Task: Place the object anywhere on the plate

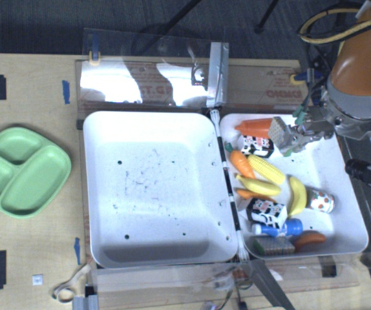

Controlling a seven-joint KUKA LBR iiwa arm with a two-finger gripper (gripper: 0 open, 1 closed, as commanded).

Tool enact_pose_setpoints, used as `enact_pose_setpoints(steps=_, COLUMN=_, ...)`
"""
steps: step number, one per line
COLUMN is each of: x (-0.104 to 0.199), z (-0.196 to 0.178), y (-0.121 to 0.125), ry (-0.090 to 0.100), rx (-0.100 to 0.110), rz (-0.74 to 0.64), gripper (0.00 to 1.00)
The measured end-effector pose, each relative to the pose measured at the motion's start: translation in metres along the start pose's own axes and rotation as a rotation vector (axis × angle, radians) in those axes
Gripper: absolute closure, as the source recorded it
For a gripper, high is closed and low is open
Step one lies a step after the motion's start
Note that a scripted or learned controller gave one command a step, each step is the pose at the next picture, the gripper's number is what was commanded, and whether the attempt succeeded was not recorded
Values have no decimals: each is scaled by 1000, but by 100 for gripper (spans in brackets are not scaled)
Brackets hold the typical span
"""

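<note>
right bin (350, 192) as landmark: toy pile at its left half, banana (296, 196), corn (266, 168), carrot (242, 164); gripper (287, 141) over its far end, jaws state can't tell; green plate (21, 171) far left on worktop (30, 95), beyond left bin (153, 186)

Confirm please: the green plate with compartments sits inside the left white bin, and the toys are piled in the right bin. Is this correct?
Not quite. The camera view shows the green plate on the wooden bench, outside and to the left of the left white bin. The rest holds: the toys, such as the banana, are piled in the right bin.
</note>
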State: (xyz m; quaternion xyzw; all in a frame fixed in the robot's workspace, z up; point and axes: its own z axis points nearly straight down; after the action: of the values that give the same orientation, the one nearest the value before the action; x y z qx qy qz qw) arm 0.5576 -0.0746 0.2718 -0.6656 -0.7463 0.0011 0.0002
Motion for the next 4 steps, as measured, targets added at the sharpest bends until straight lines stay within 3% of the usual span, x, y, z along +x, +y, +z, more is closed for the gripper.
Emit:
enact_pose_setpoints(steps=1, x=83, z=90, y=-69, ry=2, rx=1, rz=-20, gripper=100)
enact_pose_setpoints(steps=2, x=108, z=89, y=-14, ry=-12, rx=1, rz=138, gripper=100)
enact_pose_setpoints(steps=3, x=165, z=89, y=8, ry=0, rx=0, rz=267, gripper=100)
enact_pose_setpoints(steps=4, x=264, z=73, y=2, ry=0, rx=1, rz=298, gripper=100)
